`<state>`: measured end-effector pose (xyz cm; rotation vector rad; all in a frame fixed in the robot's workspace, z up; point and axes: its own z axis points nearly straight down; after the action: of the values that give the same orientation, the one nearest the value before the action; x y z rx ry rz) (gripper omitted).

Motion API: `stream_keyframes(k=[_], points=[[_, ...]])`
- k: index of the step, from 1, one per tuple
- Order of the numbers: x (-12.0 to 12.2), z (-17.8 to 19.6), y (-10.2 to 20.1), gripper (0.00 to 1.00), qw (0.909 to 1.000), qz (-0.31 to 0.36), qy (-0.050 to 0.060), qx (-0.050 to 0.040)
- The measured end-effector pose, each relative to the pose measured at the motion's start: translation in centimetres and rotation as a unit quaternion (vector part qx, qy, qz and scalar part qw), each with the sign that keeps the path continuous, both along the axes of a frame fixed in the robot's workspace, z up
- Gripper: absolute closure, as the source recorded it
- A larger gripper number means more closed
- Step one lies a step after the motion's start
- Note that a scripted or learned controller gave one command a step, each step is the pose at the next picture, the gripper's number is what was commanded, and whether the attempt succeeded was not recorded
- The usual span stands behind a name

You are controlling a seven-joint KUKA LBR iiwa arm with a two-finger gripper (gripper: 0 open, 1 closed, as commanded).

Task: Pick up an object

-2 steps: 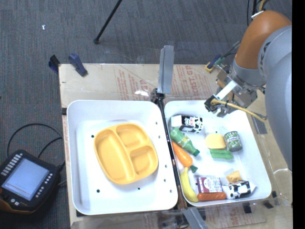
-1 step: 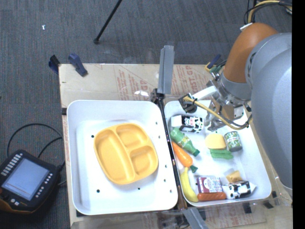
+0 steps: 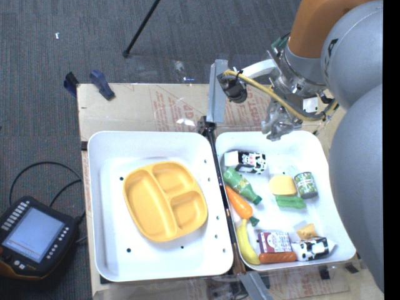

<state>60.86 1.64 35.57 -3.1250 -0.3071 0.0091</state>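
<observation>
Gripper (image 3: 279,129) poised over the far rim of the right-hand white bin (image 3: 325,161), nothing picked yet.

Whether its fingers are open or closed, I cannot tell. The nearest object, a small black-and-white cow-patterned carton (image 3: 251,161), lies just beside it toward seven o'clock, long axis running nine to three; a yellow cheese wedge (image 3: 282,185) and green can (image 3: 305,184) sit at six and five.

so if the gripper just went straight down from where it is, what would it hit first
Probably the back rim of the right bin, or bare bin floor just inside it. The gripper hangs over that edge; the cow-print carton lies a bit further in. Depth is uncertain.
</observation>
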Motion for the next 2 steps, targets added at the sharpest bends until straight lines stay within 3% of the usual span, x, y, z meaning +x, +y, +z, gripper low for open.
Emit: stream_keyframes(k=[1,2], points=[[-3.56,-11.32,4.19,1.00,1.0000,-0.002,0.002,-0.0005],[-3.57,-10.55,3.89,1.00,1.0000,-0.006,0.005,-0.0007]])
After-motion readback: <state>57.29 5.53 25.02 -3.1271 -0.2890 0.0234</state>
